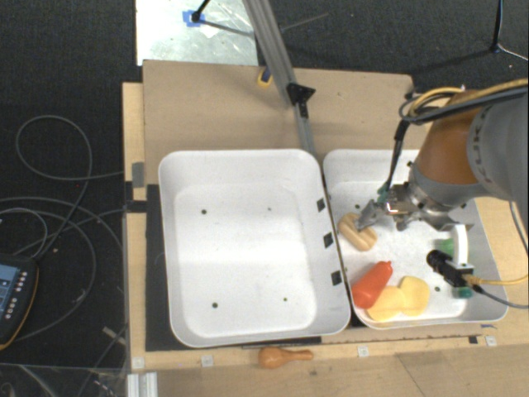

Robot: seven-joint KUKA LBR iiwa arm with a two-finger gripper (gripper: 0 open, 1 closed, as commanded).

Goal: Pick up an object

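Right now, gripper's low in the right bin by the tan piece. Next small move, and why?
Probably a short shift toward the tan bread-like piece, then down. The gripper sits just above its upper edge, not visibly around it. The red pepper-like piece and yellow piece lie farther toward the right bin's near rim.

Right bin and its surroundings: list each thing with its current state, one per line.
Pincer: low in the right bin, at the tan bread-like piece; grip not discernible.
Tan bread-like piece: lying flat by the bin's left wall.
Red piece: lying tilted, touching the yellow piece.
Yellow piece: resting in the bin's near corner.
Green piece: partly hidden behind the arm.
Left bin: holds no items.
Orange-brown piece: outside the bins, on the bench edge.
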